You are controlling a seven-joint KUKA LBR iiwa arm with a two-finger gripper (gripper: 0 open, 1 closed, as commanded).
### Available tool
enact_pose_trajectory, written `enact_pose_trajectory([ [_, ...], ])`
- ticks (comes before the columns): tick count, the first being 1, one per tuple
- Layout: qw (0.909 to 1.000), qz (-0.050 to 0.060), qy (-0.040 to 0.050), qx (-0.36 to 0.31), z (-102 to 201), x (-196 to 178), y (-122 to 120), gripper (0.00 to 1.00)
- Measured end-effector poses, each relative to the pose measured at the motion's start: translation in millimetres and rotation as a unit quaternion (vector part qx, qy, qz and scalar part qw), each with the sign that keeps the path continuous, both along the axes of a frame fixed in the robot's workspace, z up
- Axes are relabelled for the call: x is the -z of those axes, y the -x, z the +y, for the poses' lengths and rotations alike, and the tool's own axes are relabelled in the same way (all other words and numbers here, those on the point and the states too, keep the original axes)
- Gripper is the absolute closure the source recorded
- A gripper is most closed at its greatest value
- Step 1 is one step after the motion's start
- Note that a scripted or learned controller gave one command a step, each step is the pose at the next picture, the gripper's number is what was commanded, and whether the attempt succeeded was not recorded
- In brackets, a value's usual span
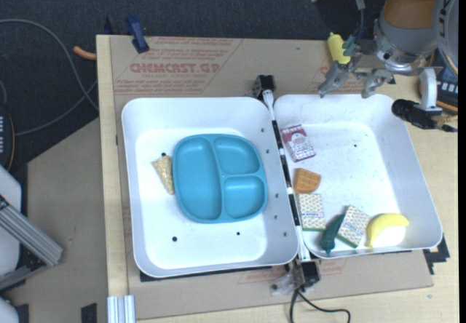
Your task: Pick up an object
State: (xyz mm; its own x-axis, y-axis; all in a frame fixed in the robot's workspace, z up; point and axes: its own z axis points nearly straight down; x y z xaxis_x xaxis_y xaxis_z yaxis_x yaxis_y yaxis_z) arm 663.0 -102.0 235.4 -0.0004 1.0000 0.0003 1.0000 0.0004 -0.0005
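Note:
My gripper point(354, 84) hangs over the far rim of the right bin point(408, 161), open, with nothing between its fingers. Inside that bin a small red and white box point(297, 142) lies near the left wall. Below it is an orange waffle-like piece point(306, 180). Along the near edge lie a patterned packet point(312, 210), a green object point(333, 233), a second patterned packet point(354, 225) and a yellow lemon point(386, 229). All of these lie well short of the gripper.
The left bin point(138, 132) holds a blue divided plate point(219, 176) with a tan piece point(164, 172) at its left side. A cardboard sheet point(182, 67) lies under both bins. A blue clip point(135, 33) sits at its far left corner.

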Motion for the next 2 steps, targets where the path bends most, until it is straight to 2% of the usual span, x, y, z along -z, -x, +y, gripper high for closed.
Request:
enact_pose_trajectory([
  [1,1.0,0.001,0.0005,0.001,-68.9,89.4,74.0,0.0],
  [2,1.0,0.0,-0.0004,0.0,-35.4,70.7,140.6,0.0],
])
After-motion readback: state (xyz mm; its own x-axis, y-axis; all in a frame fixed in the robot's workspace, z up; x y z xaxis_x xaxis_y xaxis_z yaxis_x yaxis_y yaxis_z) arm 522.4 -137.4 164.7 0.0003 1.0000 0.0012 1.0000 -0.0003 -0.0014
